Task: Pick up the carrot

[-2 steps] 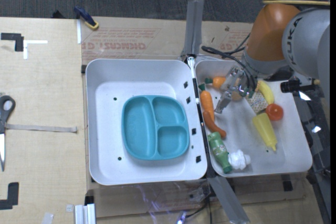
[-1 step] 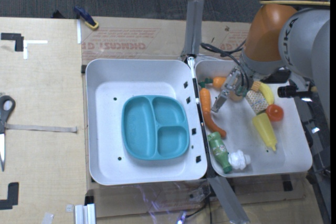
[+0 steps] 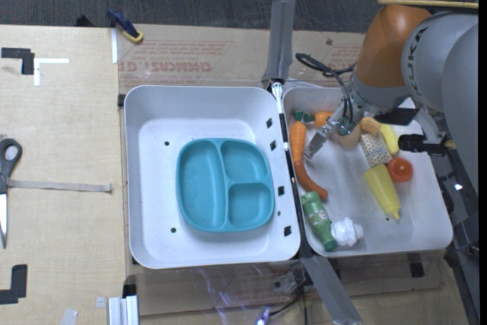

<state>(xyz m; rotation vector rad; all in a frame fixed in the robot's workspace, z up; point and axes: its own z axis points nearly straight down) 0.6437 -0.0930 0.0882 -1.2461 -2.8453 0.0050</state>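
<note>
Carrot [image 3: 297, 139] lies in the right bin [image 3: 426, 236], hard against its left wall, long axis running roughly top to bottom, upper half of the bin. Just below it a curved orange-brown sausage-like piece [image 3: 312, 183] continues toward the bin centre. Gripper [image 3: 323, 139] hangs over the same bin just right of the carrot, angled down-left; grey finger tips sit beside the carrot, not around it. Jaws: cannot tell how far apart, the fingers overlap in this slanted view, and nothing is visibly clamped between them. Arm enters from the right, orange band [image 3: 388, 42] above the wrist. Other clutter in the right bin: yellow squeeze bottle [image 3: 383, 190], tomato [image 3: 401, 170], green bottle with white cap [image 3: 319, 219], a white crumpled item [image 3: 346, 231] touching it, a speckled block [image 3: 373, 148] near the wrist. Left bin [image 3: 148, 240] holds a teal divided plate [image 3: 226, 185], three compartments. Scissors [image 3: 6, 179] rest on the bench at far left, well apart from both bins.
</note>
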